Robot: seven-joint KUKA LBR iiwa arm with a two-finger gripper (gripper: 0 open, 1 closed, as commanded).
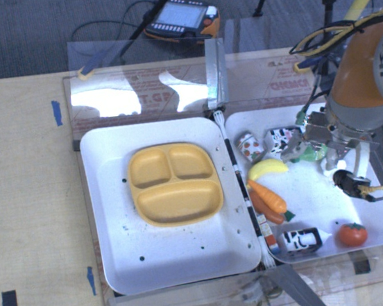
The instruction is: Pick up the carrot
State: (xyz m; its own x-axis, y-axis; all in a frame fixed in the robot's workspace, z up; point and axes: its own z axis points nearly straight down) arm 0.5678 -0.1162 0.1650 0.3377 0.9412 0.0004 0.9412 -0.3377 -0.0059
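Observation:
The carrot (267, 201), orange with a green stub at its lower end, lies at a slant in the right bin (375, 191), close against the bin's left wall. A yellow banana (268, 169) touches its upper end. My gripper (336, 153) hangs over the upper right part of the same bin, well to the right of the carrot and apart from it. Nothing is visibly held in it.
The right bin also holds a strawberry (249, 147), a cow-patterned toy (282, 138), a green item (310, 153) beside the gripper, a black-and-white can (301, 240) and a tomato (353, 234). A yellow divided plate (174, 184) sits in the left bin (109, 215).

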